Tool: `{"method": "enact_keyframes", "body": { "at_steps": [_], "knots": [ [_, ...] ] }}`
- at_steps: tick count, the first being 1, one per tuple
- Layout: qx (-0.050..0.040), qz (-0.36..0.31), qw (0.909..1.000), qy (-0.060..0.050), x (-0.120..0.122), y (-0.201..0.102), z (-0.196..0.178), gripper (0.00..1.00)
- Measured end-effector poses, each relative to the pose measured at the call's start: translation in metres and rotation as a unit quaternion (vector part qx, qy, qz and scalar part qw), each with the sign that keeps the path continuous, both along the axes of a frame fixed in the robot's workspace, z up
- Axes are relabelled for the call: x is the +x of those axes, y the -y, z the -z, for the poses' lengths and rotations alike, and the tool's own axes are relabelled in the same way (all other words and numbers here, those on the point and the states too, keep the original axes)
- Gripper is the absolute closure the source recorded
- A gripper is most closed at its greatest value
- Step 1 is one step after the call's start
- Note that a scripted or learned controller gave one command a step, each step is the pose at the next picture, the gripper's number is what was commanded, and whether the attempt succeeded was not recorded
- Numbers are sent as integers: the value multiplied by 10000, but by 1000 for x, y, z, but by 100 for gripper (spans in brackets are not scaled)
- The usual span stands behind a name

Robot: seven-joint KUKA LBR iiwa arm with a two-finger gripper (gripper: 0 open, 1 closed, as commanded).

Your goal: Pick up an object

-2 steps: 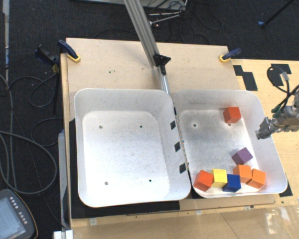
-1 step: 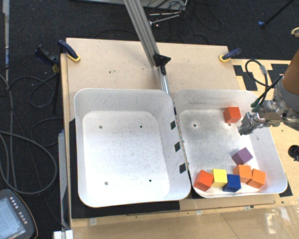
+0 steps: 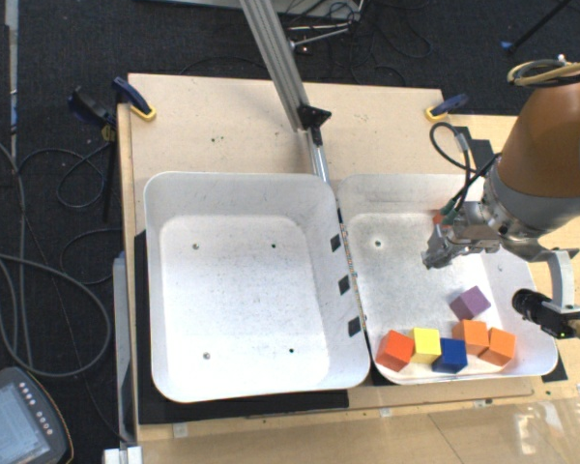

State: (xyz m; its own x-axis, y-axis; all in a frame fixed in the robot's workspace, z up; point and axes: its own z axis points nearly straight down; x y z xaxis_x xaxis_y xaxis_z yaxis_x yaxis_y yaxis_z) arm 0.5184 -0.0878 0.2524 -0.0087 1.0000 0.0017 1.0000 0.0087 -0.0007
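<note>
Several small blocks lie along the near edge of the right bin: an orange-red block, a yellow block, a blue block, two orange blocks, and a purple block a little farther in. My gripper hangs over the middle of the right bin, up and to the left of the purple block, apart from all the blocks. Nothing shows between its fingers.
The left bin lies beside the right one, sharing a middle wall with black clips. A slanted metal pole crosses above the bench at the back. Clamps sit at the bench's back corners.
</note>
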Motion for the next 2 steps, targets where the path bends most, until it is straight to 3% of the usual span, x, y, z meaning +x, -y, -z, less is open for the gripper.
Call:
{"method": "enact_keyframes", "body": {
  "at_steps": [2],
  "knots": [
    [1, -4, 10000, 6, 7, -102, 0, 100]
  ]
}}
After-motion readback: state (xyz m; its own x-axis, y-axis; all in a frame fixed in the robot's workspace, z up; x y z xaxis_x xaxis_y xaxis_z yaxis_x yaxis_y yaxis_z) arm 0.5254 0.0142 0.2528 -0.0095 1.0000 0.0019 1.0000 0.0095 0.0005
